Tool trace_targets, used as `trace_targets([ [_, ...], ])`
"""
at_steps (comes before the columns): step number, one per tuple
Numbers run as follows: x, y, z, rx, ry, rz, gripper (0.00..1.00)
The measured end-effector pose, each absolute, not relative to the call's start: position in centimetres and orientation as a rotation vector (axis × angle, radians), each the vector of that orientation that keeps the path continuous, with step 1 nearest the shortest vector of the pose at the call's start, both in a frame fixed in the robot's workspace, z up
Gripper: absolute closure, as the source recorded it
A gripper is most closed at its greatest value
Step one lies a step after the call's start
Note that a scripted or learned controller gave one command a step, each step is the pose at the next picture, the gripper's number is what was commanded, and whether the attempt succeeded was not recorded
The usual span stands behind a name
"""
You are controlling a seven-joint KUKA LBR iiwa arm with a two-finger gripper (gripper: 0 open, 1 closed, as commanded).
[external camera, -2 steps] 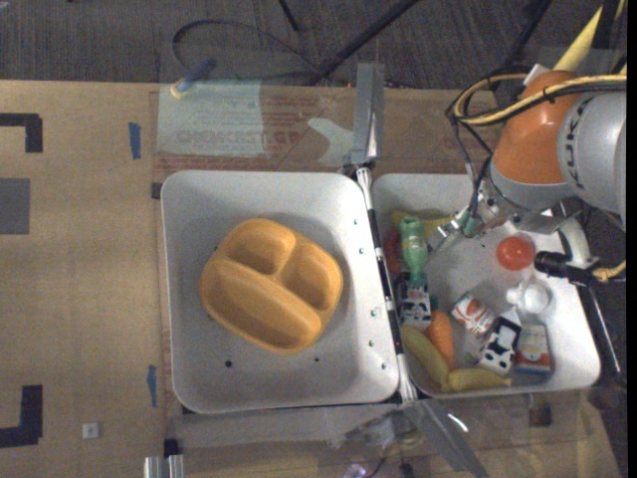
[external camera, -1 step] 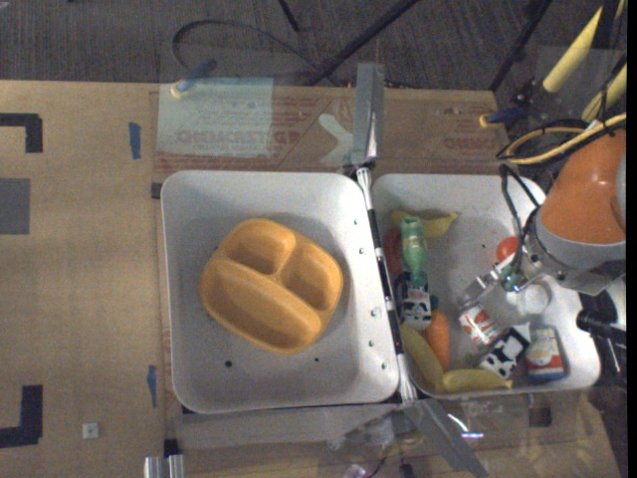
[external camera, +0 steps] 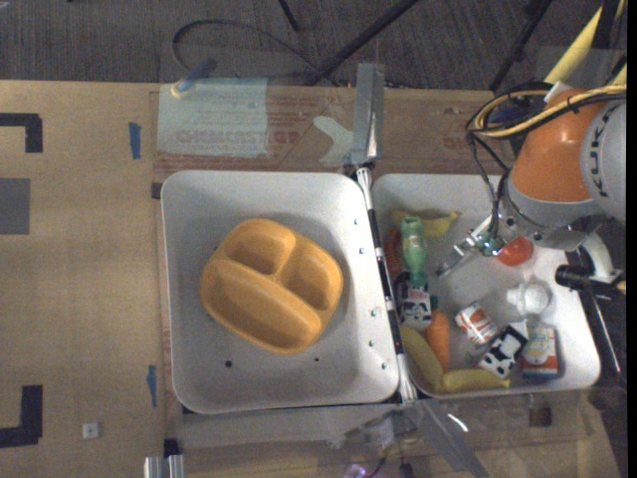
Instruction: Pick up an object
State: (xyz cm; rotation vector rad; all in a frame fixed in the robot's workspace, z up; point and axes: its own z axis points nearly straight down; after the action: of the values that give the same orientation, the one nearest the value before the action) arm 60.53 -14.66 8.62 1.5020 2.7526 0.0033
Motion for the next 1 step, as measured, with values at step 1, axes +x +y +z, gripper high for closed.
trace_targets([
  [1,66.37,-12.34,8.49,1.530,2.757,-0.014,0.00],
])
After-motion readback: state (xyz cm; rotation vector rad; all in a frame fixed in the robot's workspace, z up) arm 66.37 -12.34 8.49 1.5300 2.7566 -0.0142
